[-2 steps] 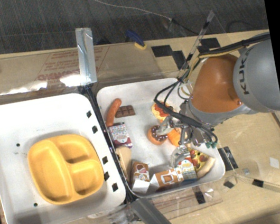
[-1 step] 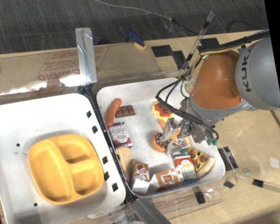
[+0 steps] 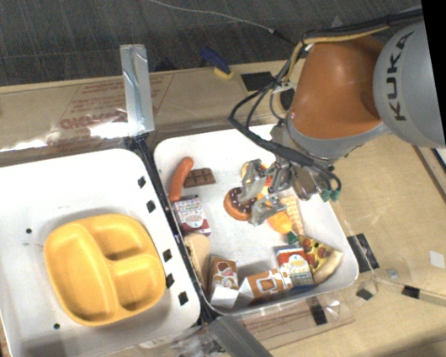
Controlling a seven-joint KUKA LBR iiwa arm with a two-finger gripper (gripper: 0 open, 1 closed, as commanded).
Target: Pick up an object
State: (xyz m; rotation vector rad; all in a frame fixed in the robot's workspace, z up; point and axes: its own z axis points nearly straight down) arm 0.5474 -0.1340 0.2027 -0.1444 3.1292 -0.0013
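Observation:
My gripper (image 3: 258, 197) hangs low in the right bin (image 3: 225, 143), its metal fingers pointing left from under the orange wrist band. It sits over a round brown doughnut-like toy (image 3: 233, 204) and a yellow-orange piece (image 3: 280, 223). Nothing is clearly held between the fingers. Around it lie a sausage (image 3: 179, 178), a chocolate bar (image 3: 199, 177), a small red packet (image 3: 191, 216), a bread roll (image 3: 199, 248), small cartons (image 3: 267, 281) and a pizza slice (image 3: 322, 255).
The left bin (image 3: 4, 195) holds a yellow divided tray (image 3: 103, 266). A black divider with clips runs between the bins. Cables loop from the arm above the right bin's far edge. Cardboard and tape lie behind both bins.

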